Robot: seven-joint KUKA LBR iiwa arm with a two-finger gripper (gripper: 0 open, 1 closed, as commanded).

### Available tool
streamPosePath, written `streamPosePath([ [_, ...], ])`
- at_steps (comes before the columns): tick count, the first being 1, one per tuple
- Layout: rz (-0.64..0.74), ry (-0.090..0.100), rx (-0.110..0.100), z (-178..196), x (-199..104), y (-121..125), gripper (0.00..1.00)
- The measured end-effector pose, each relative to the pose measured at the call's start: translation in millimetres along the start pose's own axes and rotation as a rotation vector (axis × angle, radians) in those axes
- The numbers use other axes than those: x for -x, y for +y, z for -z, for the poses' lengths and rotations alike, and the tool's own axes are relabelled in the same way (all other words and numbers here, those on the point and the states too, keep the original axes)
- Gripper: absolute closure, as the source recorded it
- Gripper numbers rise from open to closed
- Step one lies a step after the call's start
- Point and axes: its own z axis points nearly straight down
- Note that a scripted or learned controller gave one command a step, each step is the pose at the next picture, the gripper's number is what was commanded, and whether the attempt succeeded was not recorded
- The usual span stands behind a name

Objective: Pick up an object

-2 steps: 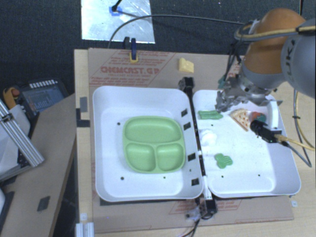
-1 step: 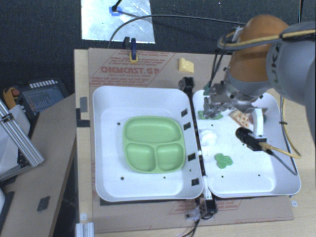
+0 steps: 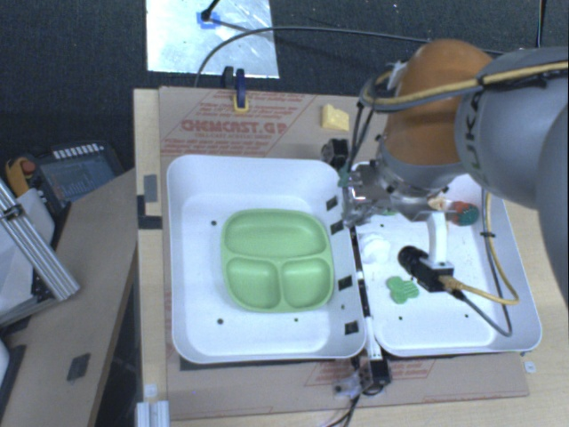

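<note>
My gripper [image 3: 366,213] reaches down into the right bin [image 3: 498,327] near its left wall, under the grey and orange wrist. Just below it a small white object [image 3: 374,250] lies on the bin floor; whether the two touch is unclear. Closer to the front of that bin sits a small green object [image 3: 403,289]. An orange and green object [image 3: 463,213] rests by the bin's far right side, partly behind the arm. I see nothing held.
The left bin [image 3: 191,238] holds a pale green divided plate [image 3: 276,259]. A yellow cable [image 3: 484,296] loops over the right bin floor. A yellow wedge [image 3: 335,116] lies on the cardboard behind the bins.
</note>
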Motion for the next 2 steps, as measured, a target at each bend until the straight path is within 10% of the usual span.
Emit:
streamPosePath([
  [1, 0.001, 0.001, 0.001, 6.6, -52.1, -17.8, 1.00],
  [2, -0.005, -0.001, 0.001, 6.5, -49.1, -17.0, 0.00],
])
